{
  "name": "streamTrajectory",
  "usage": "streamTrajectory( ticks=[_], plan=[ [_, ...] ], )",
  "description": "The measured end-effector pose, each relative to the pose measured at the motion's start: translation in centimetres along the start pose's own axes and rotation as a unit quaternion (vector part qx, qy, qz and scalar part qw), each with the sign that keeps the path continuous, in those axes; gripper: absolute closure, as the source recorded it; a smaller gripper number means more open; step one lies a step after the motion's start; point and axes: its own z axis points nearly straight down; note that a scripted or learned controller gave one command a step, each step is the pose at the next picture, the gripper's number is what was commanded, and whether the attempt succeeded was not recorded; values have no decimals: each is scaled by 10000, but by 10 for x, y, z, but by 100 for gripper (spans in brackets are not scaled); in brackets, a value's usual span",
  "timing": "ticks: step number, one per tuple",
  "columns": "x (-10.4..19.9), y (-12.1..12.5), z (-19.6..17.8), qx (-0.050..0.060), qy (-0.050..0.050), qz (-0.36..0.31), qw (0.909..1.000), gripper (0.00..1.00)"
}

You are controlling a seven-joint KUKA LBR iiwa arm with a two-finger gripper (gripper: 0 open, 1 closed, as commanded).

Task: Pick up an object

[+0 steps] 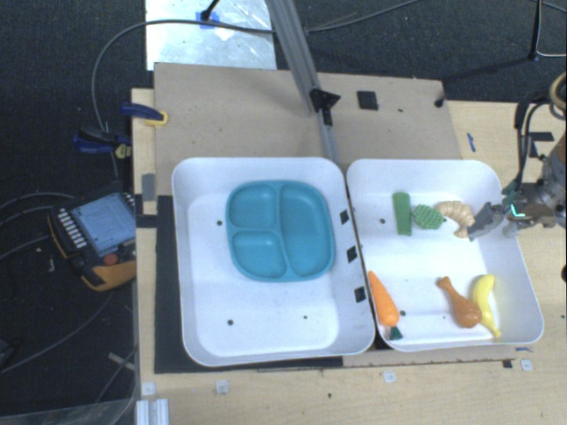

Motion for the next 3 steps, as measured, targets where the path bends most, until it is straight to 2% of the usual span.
streamTrajectory(
  ticks=[1,3],
  plan=[
    [0,1,-1,-11,-2,-2,10000,0],
    [-2,-13,91,7,2,17,10000,0]
  ],
)
